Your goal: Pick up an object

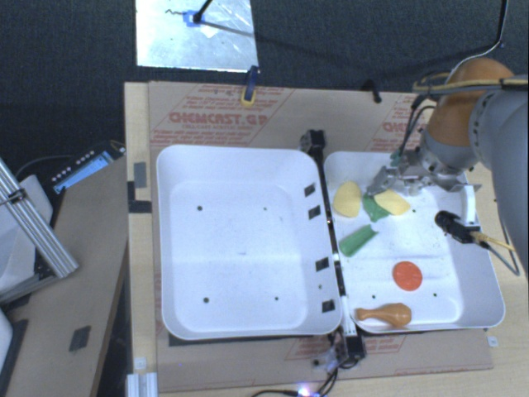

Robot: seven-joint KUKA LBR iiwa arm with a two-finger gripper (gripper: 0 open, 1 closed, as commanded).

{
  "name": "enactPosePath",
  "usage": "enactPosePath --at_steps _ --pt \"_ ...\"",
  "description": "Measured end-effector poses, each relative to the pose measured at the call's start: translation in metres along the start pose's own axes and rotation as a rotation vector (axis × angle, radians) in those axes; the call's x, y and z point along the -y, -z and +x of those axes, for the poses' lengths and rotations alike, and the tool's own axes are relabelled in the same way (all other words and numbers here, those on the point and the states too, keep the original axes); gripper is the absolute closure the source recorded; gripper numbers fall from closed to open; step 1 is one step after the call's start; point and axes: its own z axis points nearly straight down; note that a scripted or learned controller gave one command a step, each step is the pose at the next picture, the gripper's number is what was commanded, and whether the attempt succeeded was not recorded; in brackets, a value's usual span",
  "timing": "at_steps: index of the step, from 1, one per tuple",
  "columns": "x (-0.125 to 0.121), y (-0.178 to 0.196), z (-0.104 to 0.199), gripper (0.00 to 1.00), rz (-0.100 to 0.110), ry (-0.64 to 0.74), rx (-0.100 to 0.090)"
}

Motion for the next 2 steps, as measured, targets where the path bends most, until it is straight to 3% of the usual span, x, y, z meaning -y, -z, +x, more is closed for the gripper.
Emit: enactPosePath --at_steps 1,2 --pt "-0.013 0.0 0.039 0.0 0.004 -0.002 -0.001" --pt "-0.014 0.012 0.037 1.0 0.0 -0.003 0.0"
